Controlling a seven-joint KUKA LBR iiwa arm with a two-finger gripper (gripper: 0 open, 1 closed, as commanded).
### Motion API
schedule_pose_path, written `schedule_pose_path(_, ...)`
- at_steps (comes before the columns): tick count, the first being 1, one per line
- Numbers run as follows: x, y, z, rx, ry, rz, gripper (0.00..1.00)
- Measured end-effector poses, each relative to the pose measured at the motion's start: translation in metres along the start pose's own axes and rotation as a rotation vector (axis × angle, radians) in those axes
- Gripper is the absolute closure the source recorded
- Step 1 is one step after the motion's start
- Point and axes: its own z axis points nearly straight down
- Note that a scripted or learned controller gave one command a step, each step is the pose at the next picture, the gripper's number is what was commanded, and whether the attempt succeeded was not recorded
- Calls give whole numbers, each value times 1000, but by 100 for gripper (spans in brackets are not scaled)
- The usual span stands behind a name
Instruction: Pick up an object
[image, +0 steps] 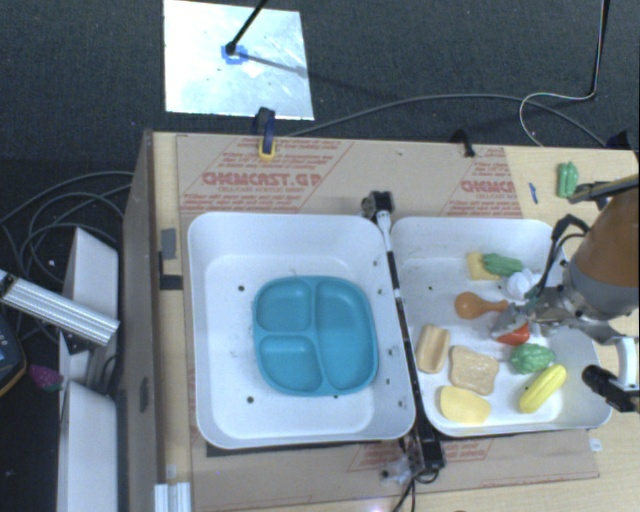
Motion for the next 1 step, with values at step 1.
schedule_pose_path(1,59,69,6,-5,0,-3,0)
